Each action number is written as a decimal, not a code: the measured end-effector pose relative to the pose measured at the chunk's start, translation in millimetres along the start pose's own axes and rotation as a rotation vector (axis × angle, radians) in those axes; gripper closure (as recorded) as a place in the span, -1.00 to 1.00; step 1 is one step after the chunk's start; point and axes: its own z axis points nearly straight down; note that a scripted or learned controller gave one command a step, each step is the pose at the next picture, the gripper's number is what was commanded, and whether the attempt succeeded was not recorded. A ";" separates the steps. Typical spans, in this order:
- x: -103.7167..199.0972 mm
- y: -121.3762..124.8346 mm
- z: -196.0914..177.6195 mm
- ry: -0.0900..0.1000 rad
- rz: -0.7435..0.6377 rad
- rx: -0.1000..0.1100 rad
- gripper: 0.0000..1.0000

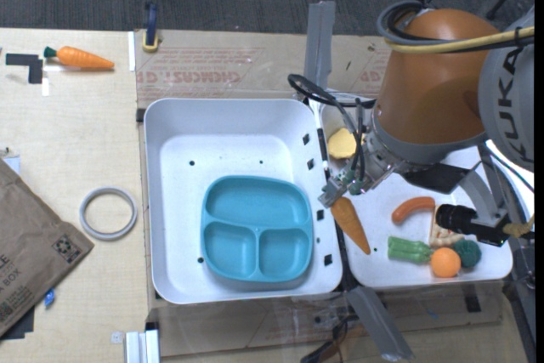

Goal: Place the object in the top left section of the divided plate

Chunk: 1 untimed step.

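1. Lying far to the gripper's left and higher up the bench, a toy carrot (78, 58) rests on the bare wood, with a grey tape ring (108, 212) and a brown cardboard box (34, 242) lower down on that same side.
2. Left of the gripper, the left white bin (170, 149) holds the blue divided plate (257, 229); its large top section and two smaller lower sections are bare, and the plate sits just left and a little below the gripper.
3. At the wall between the two bins the gripper (342, 185) hangs low beneath the orange wrist band (433, 81) — its fingers are too small and cluttered by cables to judge, so I cannot tell how they stand.
4. Right at the gripper's tip, an orange carrot-shaped object (351, 224) slants down and to the right along the right bin's left edge; whether it is gripped or merely touching cannot be told.
5. Just above the gripper sits a pale yellow object (341, 144).
6. To the gripper's right, in the right white bin (374, 268), lie a small orange sausage shape (413, 208), a green piece (410, 250), an orange ball (445, 263) and a dark teal object (468, 252) — all well clear of the tip.
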 end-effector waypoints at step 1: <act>-4.0 26.2 4.6 0.000 -0.025 0.000 1.00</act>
